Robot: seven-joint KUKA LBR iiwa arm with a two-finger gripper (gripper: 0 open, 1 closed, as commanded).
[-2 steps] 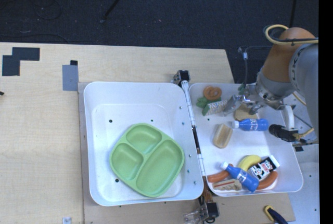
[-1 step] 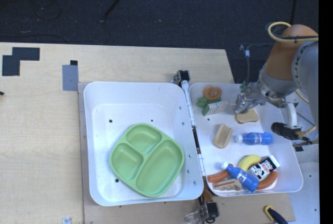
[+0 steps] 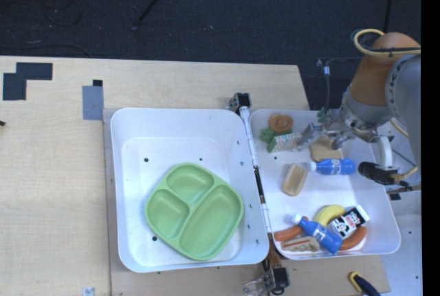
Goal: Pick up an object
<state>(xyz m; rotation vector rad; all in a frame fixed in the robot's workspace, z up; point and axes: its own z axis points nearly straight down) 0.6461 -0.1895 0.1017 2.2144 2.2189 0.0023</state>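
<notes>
1. Objects crowd the right bin [image 3: 385,246]: a blue bottle [image 3: 335,167] at its centre, tan block [image 3: 294,179] left of the bottle, banana [image 3: 328,213] below it.
2. Gripper [image 3: 322,130] hovers above the bottle; grip state unclear.
3. Left bin [image 3: 130,150] holds a green divided plate [image 3: 194,210], with bare floor around.

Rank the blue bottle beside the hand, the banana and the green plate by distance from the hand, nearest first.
Measured from the hand in the right bin:
1. Blue bottle, just below it.
2. Banana, right bin's near end.
3. Green plate, left bin.
</notes>
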